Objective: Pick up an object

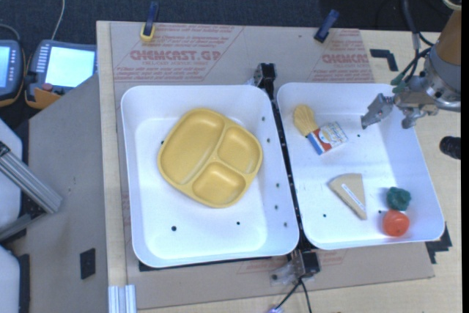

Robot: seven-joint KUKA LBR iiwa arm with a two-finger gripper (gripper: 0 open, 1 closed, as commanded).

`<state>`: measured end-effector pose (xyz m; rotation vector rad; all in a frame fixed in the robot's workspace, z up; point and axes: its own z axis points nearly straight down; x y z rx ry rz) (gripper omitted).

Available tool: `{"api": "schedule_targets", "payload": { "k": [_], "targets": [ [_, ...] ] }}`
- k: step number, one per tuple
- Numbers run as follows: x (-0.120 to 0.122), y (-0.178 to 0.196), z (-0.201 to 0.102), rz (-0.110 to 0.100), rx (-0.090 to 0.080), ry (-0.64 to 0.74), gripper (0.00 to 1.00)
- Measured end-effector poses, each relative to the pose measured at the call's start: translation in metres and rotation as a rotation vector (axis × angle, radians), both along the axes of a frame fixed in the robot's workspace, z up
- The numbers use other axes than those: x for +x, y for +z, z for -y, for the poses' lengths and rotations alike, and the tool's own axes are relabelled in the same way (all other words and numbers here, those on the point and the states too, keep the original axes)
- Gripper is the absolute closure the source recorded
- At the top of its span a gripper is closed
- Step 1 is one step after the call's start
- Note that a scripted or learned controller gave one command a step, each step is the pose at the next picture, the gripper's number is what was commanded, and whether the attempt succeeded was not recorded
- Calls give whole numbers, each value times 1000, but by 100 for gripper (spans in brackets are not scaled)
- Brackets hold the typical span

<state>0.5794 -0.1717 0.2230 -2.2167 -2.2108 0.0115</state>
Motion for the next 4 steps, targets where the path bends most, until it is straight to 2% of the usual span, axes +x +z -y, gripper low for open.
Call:
{"api": "schedule_targets", "payload": {
  "k": [1,3,4],
  "targets": [
    [3,7,0,13,-3,3,0],
    [-7,-103,-20,5,0,3,0],
    [-8,-141,-20,8,-1,2,0]
  ]
}}
